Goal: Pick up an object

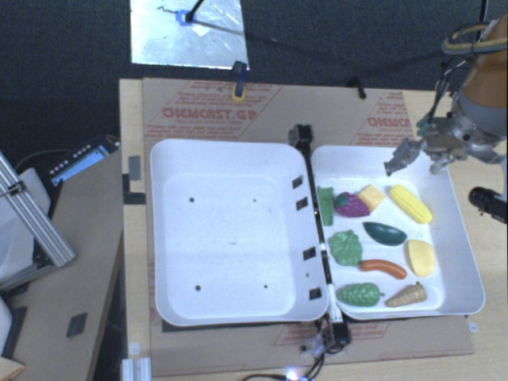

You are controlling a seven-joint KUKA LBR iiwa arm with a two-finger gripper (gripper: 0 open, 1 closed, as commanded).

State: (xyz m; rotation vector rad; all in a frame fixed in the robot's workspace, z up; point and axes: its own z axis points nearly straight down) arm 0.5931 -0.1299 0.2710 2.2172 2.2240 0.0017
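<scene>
While the arm (484, 78) reaches in from 3 o'clock, the gripper (419, 159) hovers with fingers apart, holding nothing, over the right bin (460, 236), at 12 o'clock from the corn cob (410, 203).

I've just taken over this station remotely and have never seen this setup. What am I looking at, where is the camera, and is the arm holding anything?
This is one fixed camera above the bench, looking down at a slant. The grey robot arm with an orange band reaches in from the right; its two-finger gripper hangs over the far edge of the right shallow white bin, with nothing visibly held. That bin holds plastic toy food: a yellow corn cob, a purple piece, a dark green pod, an orange sausage, a leafy green piece, a pale yellow lump and others. The left white bin sits alongside.
</scene>
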